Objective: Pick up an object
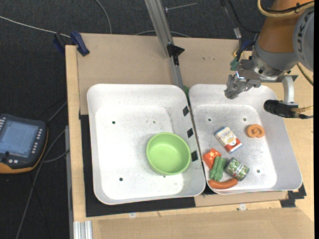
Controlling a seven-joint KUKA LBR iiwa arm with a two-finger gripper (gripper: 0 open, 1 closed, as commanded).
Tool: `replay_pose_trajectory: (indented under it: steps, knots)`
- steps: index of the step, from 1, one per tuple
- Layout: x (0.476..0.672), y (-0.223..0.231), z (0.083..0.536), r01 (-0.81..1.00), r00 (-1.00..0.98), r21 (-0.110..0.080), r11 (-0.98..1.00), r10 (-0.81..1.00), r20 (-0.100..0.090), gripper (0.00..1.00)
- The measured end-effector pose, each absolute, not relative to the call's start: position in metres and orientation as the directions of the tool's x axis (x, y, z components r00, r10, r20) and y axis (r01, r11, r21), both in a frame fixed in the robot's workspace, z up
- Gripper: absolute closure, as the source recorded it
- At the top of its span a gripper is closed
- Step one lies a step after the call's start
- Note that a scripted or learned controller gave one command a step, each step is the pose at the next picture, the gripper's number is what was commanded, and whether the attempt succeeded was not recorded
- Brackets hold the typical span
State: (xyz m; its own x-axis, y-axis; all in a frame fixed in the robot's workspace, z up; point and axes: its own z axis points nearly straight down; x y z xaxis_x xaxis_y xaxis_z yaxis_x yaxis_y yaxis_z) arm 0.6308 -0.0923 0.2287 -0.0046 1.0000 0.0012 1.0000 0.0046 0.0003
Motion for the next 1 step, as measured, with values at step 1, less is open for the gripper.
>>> replay_pose_trajectory:
  steps: [1]
  knots:
    - [0.6394, -0.0294, 0.233, 1.0, -0.006, 0.001, 0.006, 1.0, 0.002, 1.0]
